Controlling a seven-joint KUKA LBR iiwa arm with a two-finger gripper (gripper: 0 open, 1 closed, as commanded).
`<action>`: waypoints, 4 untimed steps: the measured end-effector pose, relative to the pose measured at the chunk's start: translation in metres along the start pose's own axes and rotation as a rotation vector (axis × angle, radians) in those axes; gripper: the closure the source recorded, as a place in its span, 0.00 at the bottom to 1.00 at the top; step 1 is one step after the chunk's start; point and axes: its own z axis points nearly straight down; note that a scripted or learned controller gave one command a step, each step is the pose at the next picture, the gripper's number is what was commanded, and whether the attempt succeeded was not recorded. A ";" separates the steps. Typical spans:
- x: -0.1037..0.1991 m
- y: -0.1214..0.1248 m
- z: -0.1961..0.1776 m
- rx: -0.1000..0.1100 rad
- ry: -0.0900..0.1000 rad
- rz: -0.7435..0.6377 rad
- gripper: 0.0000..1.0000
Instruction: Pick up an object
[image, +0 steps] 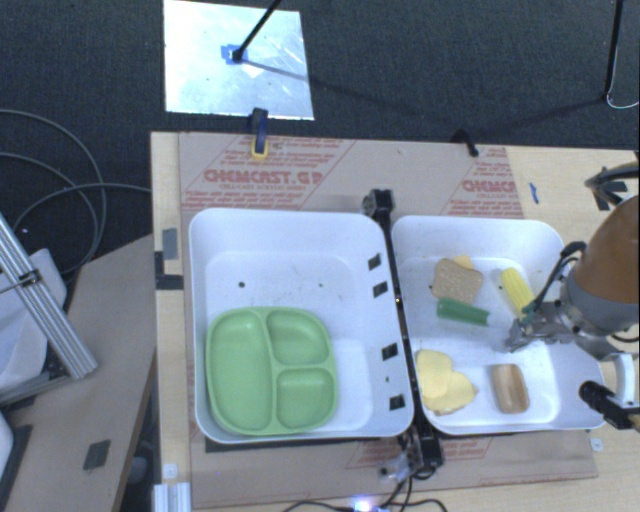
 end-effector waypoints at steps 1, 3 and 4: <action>0.070 0.097 -0.101 -0.022 -0.005 -0.015 1.00; -0.011 0.092 -0.024 -0.016 -0.009 -0.001 1.00; -0.007 0.091 -0.033 -0.013 -0.006 -0.007 1.00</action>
